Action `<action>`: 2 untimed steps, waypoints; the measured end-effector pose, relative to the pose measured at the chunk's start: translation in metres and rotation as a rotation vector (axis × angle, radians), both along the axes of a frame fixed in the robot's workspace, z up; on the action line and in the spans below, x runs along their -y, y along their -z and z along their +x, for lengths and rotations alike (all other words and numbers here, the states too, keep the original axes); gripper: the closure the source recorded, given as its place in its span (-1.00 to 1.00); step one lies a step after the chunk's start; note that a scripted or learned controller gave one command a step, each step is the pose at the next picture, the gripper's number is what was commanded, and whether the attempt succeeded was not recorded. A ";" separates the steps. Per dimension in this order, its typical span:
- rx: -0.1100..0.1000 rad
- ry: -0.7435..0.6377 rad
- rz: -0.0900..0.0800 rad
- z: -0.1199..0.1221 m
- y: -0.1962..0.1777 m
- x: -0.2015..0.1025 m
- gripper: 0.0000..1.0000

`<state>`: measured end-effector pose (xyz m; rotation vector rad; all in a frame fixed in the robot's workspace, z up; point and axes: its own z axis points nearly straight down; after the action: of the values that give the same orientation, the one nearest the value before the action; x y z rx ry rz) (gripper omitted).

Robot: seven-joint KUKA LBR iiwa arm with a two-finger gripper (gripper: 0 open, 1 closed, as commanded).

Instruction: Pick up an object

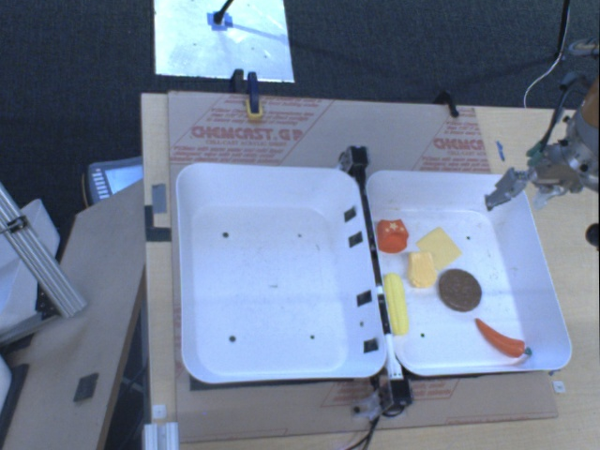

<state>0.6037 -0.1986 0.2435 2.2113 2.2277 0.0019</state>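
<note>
Table [159,251]: pale wood, with a printed cardboard sheet [281,129] under two shallow white bins. Dark carpet beyond, a silvery square plate [220,26] at upper centre, an aluminium rail [33,251] at the left edge.

Left bin [272,181]: bare floor with small dark holes. Right bin [553,317]: holds all the objects, clustered in its left and lower part.

Arm enters at the upper right. Gripper [502,190] hangs over the right bin's upper right rim, well apart from the objects, nothing between its fingers; too small to tell whether they stand apart or together.

Objects, largest first:
- corn cob [397,304], yellow, lying along the divider; probably light plastic, round, may roll. Take across the middle.
- brown disc [460,290], flat, likely hard to get under.
- pale yellow wedge [439,247], touching a smaller yellow block [422,270]; the block looks the easiest target.
- red pepper [499,338], lower right, slim, curved, likely slippery.
- red-orange chunk [392,235], near the divider.
</note>
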 end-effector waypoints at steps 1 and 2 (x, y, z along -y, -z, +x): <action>0.011 -0.002 -0.001 0.002 -0.099 -0.046 -1.00; 0.013 -0.003 -0.001 0.017 -0.202 -0.086 -1.00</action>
<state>0.6211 -0.1129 0.4455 2.2017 2.2236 0.0157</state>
